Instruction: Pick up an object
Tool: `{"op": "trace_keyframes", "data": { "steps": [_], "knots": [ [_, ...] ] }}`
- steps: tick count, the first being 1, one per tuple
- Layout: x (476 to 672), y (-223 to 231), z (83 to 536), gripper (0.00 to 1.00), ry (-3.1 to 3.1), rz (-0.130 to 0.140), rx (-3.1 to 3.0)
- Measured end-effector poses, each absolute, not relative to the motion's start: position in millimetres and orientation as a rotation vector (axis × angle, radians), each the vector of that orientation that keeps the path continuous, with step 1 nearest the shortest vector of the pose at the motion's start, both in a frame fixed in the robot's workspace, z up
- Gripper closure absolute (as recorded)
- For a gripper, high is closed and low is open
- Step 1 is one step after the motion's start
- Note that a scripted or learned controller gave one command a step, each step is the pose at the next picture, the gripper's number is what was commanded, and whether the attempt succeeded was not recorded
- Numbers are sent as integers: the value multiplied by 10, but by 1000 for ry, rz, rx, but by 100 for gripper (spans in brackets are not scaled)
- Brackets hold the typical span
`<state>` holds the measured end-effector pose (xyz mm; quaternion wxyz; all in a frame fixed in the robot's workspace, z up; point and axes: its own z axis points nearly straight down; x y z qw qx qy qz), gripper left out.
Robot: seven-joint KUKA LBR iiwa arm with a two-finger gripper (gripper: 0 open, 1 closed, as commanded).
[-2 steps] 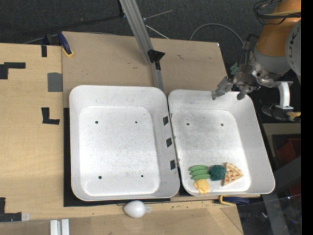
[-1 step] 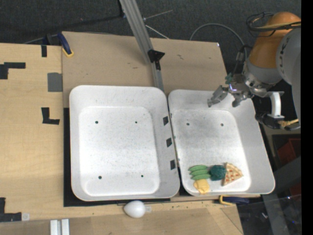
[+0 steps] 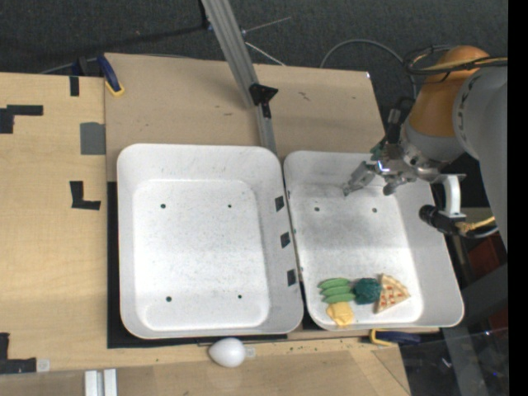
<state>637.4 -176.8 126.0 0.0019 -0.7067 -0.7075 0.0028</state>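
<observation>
End effector (image 3: 373,181) (fingers spread) above right bin (image 3: 351,221).

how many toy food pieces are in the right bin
4, bunched at the near end of the right bin: green pea pod, dark green broccoli, pizza slice, and a yellow piece below the pod. Nothing appears hidden beneath them.
</observation>
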Motion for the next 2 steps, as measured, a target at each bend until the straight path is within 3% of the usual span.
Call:
{"op": "trace_keyframes", "data": {
  "steps": [1, 2],
  "knots": [
    [6392, -1756, 1393, 100, -2225, 3, -2217],
    [6445, -1788, 1836, 100, -2225, -3, -2222]
  ]
}}
